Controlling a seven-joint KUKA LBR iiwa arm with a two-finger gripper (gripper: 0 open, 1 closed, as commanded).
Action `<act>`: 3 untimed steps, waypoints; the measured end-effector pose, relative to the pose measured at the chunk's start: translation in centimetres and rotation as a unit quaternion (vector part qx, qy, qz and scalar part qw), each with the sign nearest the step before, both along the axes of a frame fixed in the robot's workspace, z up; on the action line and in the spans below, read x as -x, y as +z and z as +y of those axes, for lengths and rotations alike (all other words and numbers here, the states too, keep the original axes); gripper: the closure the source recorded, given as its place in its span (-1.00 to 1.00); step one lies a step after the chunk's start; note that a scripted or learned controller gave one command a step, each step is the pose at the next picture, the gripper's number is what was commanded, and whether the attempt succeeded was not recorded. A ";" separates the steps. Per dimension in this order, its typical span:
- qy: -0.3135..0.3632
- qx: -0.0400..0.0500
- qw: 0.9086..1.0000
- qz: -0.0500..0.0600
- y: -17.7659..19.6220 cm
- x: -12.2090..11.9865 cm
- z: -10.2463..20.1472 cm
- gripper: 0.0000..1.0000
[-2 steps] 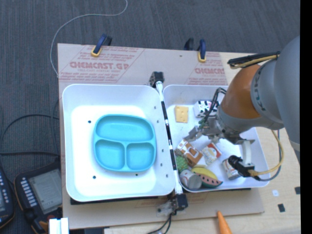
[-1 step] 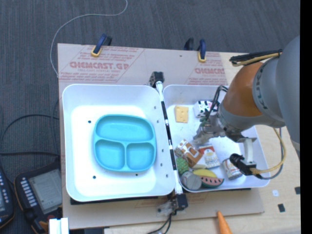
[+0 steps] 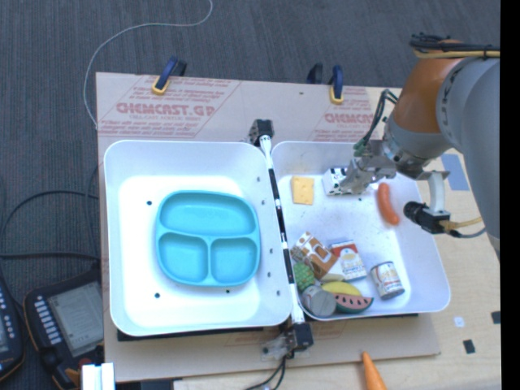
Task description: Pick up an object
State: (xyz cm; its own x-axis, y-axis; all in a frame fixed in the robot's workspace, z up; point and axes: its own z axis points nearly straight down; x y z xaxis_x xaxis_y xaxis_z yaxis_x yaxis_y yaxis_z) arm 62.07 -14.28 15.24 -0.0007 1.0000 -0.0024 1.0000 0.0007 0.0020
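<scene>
Nearest, an orange bit (image 3: 370, 370) lies on the desk (image 3: 203, 104) edge, below the bins. Just above it, at the right bin's (image 3: 422, 295) front-left corner, a heap: melon slice (image 3: 355, 303), banana (image 3: 340, 289), grey disc (image 3: 319, 302), sthg green (image 3: 303, 275). A can (image 3: 388, 280) lies tilted just right of the heap. Behind: small house-like box (image 3: 314, 253) and a red-white carton (image 3: 349, 260), touching or nearly so. Left bin (image 3: 130, 299) holds a blue 3-compartment tray (image 3: 209, 238), approx centred. Further back in the right bin, a yellow cheese slice (image 3: 303, 190) lies flat, and a red sausage (image 3: 388, 202) lies apart to its right. Claw (image 3: 348, 182) is low betw. them, over a white item (image 3: 335, 181) w/ dark marks; fingers prob. touching it, but open or clenched — can't tell, view too coarse. Arm (image 3: 422, 104) enters from the right. Two blue clamps (image 3: 166, 73) w/ yellow grips sit at the desk's far edge.
</scene>
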 end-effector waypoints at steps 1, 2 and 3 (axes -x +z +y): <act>0.000 0.000 1.000 0.001 -0.1 0.0 0.0 -1.00; 0.001 0.000 1.000 0.000 -6.4 -1.3 0.9 -1.00; -0.001 0.001 1.000 -0.002 -6.4 5.8 0.2 -1.00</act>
